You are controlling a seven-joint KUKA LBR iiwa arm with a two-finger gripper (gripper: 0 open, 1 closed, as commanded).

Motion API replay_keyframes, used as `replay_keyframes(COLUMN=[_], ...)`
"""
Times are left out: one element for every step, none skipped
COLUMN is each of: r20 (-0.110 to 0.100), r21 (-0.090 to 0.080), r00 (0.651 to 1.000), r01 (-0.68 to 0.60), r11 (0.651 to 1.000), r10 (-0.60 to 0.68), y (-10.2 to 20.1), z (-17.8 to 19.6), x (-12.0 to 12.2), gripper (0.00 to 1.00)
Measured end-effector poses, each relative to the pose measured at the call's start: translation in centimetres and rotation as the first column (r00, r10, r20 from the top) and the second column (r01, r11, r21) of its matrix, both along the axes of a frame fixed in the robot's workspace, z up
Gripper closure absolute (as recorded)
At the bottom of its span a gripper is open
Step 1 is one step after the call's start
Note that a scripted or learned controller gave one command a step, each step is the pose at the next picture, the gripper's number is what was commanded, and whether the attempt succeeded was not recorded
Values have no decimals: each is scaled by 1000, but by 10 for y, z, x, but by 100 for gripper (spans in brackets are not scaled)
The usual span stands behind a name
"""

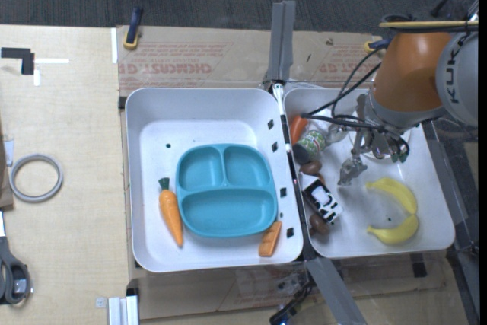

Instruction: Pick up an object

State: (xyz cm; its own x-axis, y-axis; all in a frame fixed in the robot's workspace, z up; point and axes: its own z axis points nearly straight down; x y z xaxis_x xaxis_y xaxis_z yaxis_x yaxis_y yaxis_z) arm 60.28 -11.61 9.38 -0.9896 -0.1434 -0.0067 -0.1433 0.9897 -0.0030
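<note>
- Banana (396, 211) lies on the floor of the right bin (434, 243), toward its near right corner, well apart from the clutter along the bin's left wall.
- Gripper (351, 170) hangs above bare bin floor, just left of the banana's upper end; nothing is seen between its fingers. Whether they stand apart or together cannot be told.
- Handling, by judgement: the banana looks light, smooth-skinned and curved, likely a firm toy. Best hold is across the thick middle of the curve, not the tapering ends, where it could slip out.
- Other candidates: a small can (312, 141), a brown lump (308, 157) and a black-and-white block (321, 200), crowded against the wall and harder to reach.
- Left bin (144, 164) holds a blue divided plate (226, 191) and two carrots (171, 213).
- Writing: red print on the cardboard (190, 61) behind the bins, mirrored and not legible; letters "KU" on the arm (455, 80).
</note>
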Motion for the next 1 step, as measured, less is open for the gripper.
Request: replay_keyframes(r20=[-1], r21=[2], r00=[946], r01=[324], r11=[946], r10=[-324], y=[-103], z=[0], x=[-30], gripper=[0])
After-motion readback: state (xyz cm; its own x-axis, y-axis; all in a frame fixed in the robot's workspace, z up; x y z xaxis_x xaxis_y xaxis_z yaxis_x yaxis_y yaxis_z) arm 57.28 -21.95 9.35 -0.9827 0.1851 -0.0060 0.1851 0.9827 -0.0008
